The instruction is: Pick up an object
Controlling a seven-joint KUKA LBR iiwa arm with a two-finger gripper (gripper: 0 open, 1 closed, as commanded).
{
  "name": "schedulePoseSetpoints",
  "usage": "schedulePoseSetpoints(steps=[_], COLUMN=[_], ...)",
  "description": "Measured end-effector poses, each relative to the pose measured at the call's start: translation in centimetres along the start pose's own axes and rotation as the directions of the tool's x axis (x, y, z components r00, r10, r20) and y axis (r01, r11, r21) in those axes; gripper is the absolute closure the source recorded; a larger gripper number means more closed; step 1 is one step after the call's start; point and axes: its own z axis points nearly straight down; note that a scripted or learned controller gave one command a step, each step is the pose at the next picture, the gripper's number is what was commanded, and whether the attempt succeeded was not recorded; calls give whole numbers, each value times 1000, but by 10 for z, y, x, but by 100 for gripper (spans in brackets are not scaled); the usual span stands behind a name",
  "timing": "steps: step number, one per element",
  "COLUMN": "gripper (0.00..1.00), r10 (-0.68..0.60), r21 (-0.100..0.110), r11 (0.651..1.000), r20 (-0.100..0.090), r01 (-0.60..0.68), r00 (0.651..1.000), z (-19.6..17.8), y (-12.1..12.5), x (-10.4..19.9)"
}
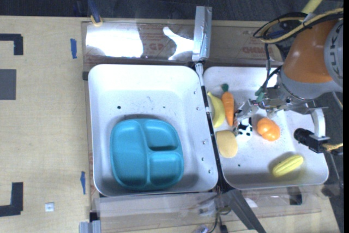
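Note:
The right bin [311, 172] holds several toy foods. A carrot [228, 108] lies upright along its left side, next to a pale yellow banana [217, 112]. Below them sits a pale yellow potato-like piece [227, 143], and a small black-and-white object [244, 129] lies beside it. An orange [268, 129] rests near the middle, and a yellow corn-like piece [287, 165] lies at the front. My gripper [254, 108] hangs low over the bin, between the carrot and the orange and just above the black-and-white object. I see nothing held in it.
The left bin [109, 84] holds a blue compartment tray [146, 152] at its front. A metal divider wall [209, 117] separates the two bins. The arm's orange band [310, 60] looms over the right bin's back right corner.

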Motion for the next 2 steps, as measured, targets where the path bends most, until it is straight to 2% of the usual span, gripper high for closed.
schedulePoseSetpoints(steps=[1, 2], gripper=[0, 100], r10=[21, 23], r21=[-13, -18], r11=[1000, 1000], r20=[3, 4], r01=[-21, -23], r00=[1000, 1000], z=[65, 54], y=[17, 19], x=[2, 1])
